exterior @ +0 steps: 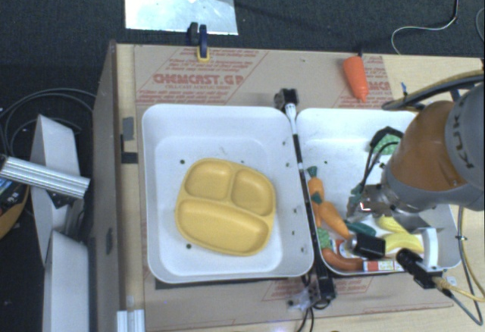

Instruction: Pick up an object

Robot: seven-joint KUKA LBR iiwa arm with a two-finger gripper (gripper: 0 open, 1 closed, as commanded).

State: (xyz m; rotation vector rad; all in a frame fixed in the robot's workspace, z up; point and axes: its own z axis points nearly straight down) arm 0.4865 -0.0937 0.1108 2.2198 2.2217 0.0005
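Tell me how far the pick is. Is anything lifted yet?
Done: the arm reaches over the right bin, with the gripper close to the carrots. In hand: no object is visibly held. Left: grasping one and lifting it; the carrots lie on the bin floor.

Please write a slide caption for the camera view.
Arm above the cluttered right bin; yellow plate in the left bin.

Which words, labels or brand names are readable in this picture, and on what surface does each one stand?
"CHEMCAST GP": large red print on the brown sheet that lies under the bins, just behind the left bin.
Smaller red print elsewhere on the same sheet: too blurred to read.
No other readable text.
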